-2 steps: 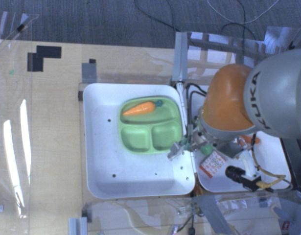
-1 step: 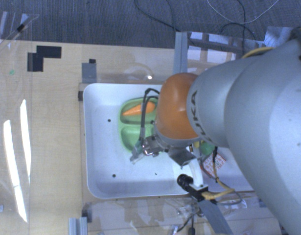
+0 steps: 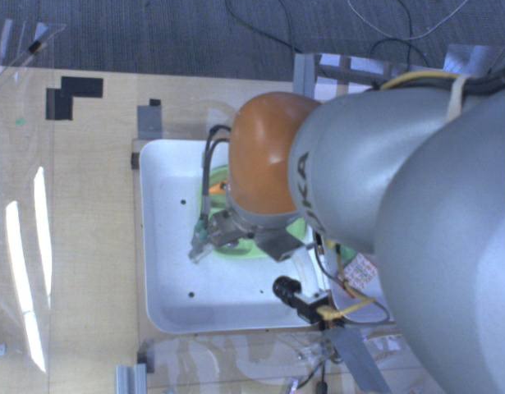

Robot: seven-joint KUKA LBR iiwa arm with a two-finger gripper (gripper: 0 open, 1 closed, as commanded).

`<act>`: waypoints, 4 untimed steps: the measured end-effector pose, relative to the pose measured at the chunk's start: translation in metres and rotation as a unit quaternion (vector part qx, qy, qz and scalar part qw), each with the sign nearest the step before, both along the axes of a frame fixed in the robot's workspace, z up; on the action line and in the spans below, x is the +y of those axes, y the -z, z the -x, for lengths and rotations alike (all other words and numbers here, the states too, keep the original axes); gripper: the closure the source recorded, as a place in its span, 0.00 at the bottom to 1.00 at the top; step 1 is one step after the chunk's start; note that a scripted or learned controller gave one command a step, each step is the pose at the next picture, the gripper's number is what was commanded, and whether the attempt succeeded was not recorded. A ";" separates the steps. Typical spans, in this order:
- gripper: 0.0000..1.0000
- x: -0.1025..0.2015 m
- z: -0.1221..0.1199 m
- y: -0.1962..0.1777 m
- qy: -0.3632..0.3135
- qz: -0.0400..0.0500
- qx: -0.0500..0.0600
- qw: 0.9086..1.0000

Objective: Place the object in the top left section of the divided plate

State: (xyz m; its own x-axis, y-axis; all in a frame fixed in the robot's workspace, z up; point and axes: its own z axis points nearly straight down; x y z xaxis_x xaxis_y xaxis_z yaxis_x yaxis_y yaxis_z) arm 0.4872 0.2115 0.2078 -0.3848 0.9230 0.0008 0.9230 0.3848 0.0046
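My gripper (image 3: 204, 240) hangs low in the bin (image 3: 166, 220), right over the green plate (image 3: 236, 249), since the drop belongs there. My arm (image 3: 375, 195) hides the object; jaw state: cannot tell.

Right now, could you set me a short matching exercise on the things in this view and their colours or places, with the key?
Things:
1. bin
2. band on the arm
3. plate
4. L-shaped mark

Descriptions:
A. green, mostly hidden under the gripper
B. black, on the bench at the upper left
C. white, shallow, with rounded corners
D. orange, above the wrist

Pairs: 1-C, 2-D, 3-A, 4-B
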 end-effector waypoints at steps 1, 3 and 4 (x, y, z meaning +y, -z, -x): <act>0.00 0.000 0.000 0.000 0.000 0.000 0.000 1.000; 0.00 0.000 0.000 0.000 0.000 0.000 0.000 1.000; 0.00 0.000 0.000 0.000 0.000 0.000 0.000 1.000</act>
